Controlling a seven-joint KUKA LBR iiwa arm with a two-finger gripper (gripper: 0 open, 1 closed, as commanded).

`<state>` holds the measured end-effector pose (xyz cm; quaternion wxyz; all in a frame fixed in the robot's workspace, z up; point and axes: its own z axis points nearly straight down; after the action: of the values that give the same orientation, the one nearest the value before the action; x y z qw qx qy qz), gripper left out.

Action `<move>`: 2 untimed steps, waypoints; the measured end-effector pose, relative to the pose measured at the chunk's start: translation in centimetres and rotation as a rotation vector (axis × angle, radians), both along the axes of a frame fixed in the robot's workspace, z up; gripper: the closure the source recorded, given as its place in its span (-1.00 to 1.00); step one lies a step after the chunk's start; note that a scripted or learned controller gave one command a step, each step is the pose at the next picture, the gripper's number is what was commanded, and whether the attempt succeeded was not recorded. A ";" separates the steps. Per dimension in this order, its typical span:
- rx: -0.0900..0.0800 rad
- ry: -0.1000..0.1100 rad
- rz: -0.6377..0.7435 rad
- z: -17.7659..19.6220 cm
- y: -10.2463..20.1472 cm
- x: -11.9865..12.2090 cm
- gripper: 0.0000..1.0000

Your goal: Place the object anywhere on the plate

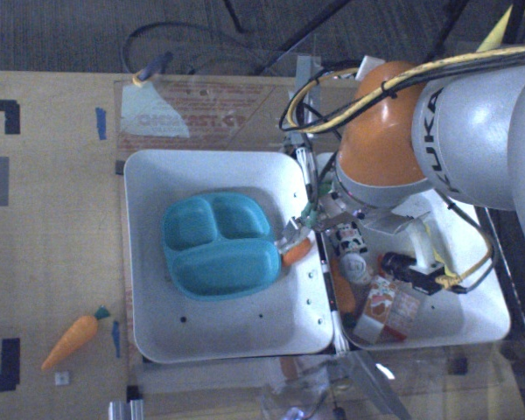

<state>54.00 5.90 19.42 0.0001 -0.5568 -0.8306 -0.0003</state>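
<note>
Bench: a pale wooden top [52,261] with black corner marks and bits of blue tape, dark carpet beyond its far edge, and two shallow white bins side by side on it
Claw: the claw [296,239] sits low over the right-hand edge of the left bin, just beside the right rim of the plate, at the end of the grey arm [472,138] that comes in from the right with its orange band [381,129] above the wrist
Claw's grip: narrow, with a small orange carrot [297,251] between its tips
Object: that small carrot lies slanted at the plate's right edge, touching or nearly touching the rim; whether any of it rests on the plate I cannot tell
Plate: a blue plate [219,245] with three compartments, two small ones at the far side and one long one at the near side, lying in the middle of the left bin
Left bin: white, with raised walls [236,322]
Right bin: partly hidden under the arm [472,318], holding a jumble of small packets and bits, among them a red and white carton [389,309]
Off to the side: a second, larger toy carrot [73,338] with a green top lies on the bare bench, left of the left bin and well apart from it
Cables: yellow and black cables [350,94] run along the arm
</note>
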 end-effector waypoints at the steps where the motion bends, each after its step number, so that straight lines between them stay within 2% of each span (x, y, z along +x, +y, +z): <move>1: 0.000 -0.001 0.015 0.7 12.2 2.9 -1.00; 2: 0.000 -0.004 0.018 1.8 12.3 3.0 1.00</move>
<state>56.95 18.17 21.20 -0.0016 -0.5494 -0.8356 -0.0013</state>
